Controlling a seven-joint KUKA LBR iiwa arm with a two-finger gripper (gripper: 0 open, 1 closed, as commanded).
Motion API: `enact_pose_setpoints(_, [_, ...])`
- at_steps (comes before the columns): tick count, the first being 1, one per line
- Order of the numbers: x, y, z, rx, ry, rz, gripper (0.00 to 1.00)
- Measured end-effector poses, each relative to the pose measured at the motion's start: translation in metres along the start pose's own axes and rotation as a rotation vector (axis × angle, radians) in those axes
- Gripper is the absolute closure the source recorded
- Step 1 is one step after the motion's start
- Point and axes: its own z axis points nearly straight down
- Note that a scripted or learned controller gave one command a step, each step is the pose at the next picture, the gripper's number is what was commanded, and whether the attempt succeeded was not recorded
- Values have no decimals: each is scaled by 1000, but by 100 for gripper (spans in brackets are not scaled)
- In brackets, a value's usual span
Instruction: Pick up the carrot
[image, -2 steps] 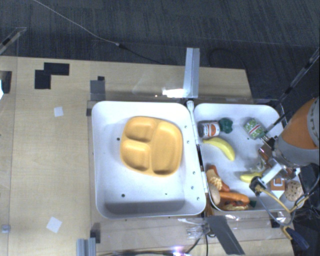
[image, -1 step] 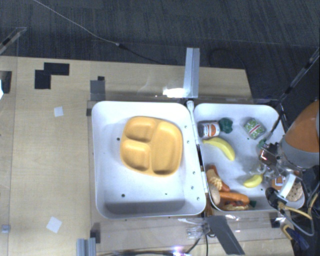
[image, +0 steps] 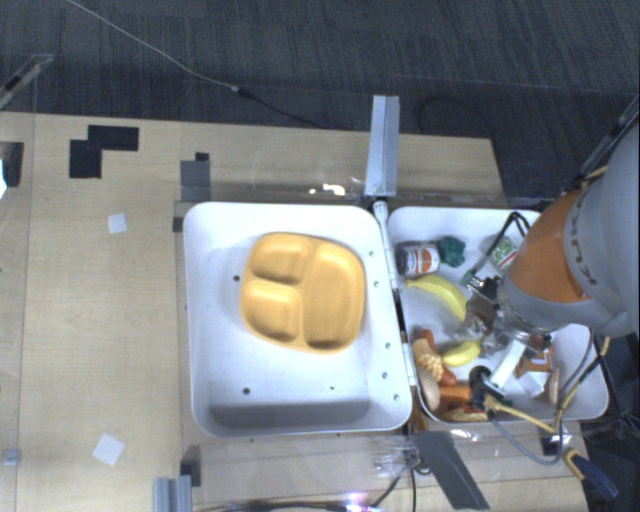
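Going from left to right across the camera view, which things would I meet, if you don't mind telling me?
yellow divided plate → small can → green object → robot arm

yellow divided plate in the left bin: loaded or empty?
Empty. Every compartment of the yellow plate shows bare yellow surface, with nothing lying in it. It sits right side up in the left bin.

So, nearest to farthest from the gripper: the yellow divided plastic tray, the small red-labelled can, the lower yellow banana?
1. Lower yellow banana, right bin, just beside the gripper.
2. Small red-labelled can, right bin, far-left corner.
3. Yellow divided plastic tray, left bin.
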Motion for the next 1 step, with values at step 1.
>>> enact_pose_setpoints(1, [-9,-10,0,-7,-6,-491,100])
